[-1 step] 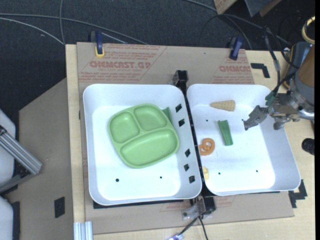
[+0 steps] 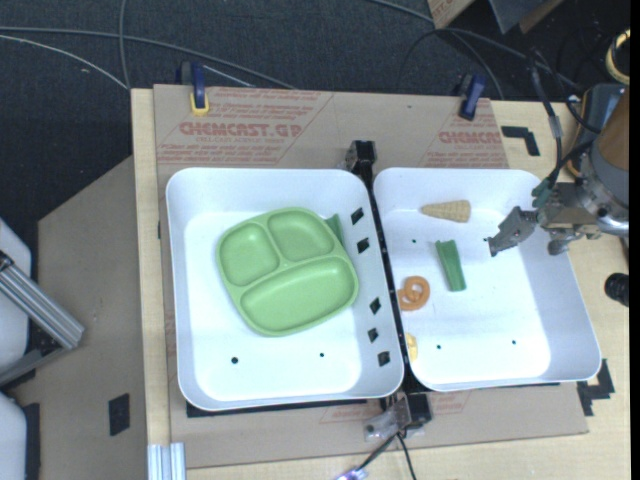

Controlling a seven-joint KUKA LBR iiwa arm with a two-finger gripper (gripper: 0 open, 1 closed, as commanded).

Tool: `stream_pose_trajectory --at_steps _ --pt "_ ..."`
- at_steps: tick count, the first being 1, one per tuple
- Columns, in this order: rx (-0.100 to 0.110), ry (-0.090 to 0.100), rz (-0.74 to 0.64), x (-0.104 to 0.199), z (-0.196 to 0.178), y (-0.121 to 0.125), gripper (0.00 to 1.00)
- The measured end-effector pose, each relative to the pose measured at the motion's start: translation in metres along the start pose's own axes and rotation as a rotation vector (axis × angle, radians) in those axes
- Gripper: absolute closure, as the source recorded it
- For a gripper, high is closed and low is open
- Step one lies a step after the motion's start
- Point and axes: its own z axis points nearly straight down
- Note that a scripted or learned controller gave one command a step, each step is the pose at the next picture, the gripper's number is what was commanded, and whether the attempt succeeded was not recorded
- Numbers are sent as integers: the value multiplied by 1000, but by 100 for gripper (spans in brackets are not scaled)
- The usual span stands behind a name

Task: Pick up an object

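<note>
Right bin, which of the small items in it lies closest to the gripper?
The tan cone, up near the gripper; the green stick and orange ring lie farther.

Bench [image 2: 250,128] bearing two white bins [image 2: 200,368]

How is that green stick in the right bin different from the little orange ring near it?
The green stick is long and straight; the orange ring is round with a hole. The stick is green, the ring orange. The stick lies nearer the bin's middle, the ring closer to the divider. Both are small and lie flat in the right bin.

dark carpet floor [image 2: 80,108], cables [image 2: 130,28] trailing across
</note>
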Motion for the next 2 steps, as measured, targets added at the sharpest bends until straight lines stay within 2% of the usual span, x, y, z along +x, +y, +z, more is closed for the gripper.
stream_pose_trajectory --at_steps 1,2 --pt "5 1 1 -7 49 -7 0" --pt "5 2 0 2 97 -2 0"
